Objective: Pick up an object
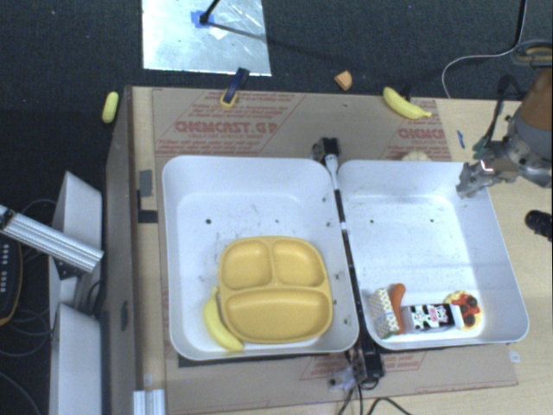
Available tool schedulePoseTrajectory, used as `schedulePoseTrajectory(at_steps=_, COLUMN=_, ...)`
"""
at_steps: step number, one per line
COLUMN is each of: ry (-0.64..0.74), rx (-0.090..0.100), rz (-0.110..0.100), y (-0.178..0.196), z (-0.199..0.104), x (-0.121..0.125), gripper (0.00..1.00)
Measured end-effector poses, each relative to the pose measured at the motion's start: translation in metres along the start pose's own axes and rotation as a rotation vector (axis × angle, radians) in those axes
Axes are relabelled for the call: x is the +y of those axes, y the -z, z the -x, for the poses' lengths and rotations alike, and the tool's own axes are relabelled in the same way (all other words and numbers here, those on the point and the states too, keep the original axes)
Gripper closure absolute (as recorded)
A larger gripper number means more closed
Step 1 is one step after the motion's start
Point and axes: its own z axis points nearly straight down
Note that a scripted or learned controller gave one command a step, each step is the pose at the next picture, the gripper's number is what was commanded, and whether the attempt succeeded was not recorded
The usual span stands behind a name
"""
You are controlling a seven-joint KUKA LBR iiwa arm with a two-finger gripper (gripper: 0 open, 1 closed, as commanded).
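Observation:
A yellow three-part plate [275, 289] lies in the left bin [251, 180], with a yellow banana [219, 322] against its near-left side. At the right bin's [423, 232] near edge lie several small toys: a striped piece [384, 311], an orange carrot-like piece [397, 296], a black and white block [430, 316] and a red and yellow item [465, 309]. My gripper [473, 178] hangs over the right bin's far right corner, well away from the toys.
On the cardboard behind the bins lie a second banana [404, 104], a small orange piece [344, 80] and a blue and yellow clip [233, 86]. A small yellow item [110, 105] rests off the bench's left. Cables run at the far right.

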Motion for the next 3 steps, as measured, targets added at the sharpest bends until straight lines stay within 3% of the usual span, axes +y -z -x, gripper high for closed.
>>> schedulePoseTrajectory(at_steps=1, ry=-0.002, rx=0.002, rz=-0.005, y=0.014, z=0.000, x=-0.015, gripper=1.00)
schedulePoseTrajectory(at_steps=2, ry=-0.001, rx=0.002, rz=-0.003, y=0.005, z=-0.011, x=-0.017, gripper=1.00)
schedulePoseTrajectory(at_steps=3, ry=-0.002, rx=0.001, rz=-0.003, y=0.022, z=0.000, x=-0.046, gripper=1.00)
